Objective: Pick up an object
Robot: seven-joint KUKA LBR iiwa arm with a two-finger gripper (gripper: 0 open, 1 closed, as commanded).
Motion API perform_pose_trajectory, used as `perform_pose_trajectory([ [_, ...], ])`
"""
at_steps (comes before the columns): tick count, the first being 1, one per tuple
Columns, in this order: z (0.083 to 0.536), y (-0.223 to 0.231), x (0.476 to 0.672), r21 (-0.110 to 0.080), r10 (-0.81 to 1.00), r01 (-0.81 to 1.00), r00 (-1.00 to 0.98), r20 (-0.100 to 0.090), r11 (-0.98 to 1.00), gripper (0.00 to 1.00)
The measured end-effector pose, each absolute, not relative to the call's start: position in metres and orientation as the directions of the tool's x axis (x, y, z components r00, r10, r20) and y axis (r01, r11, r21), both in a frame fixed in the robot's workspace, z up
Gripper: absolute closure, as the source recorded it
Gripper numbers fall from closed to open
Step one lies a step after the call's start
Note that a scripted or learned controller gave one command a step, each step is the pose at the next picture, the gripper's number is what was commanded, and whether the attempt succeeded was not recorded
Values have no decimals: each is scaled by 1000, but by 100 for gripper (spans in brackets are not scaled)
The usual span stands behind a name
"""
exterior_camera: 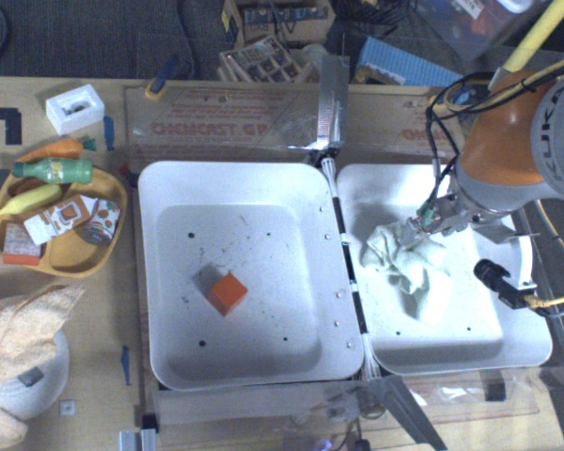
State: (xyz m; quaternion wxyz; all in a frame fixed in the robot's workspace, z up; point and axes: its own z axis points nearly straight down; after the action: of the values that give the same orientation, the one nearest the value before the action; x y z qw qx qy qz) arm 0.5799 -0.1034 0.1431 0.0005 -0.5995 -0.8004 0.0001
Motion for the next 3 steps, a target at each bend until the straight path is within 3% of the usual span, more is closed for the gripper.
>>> perform_pose_trajectory([
  [1,104,-127,532,6,950,950,-313,-3,313,0],
  [2,99,-110,598,24,908,908,-418,-18,418,0],
  [3,126,-116,577,3,916,916,-401,-3,401,0],
])
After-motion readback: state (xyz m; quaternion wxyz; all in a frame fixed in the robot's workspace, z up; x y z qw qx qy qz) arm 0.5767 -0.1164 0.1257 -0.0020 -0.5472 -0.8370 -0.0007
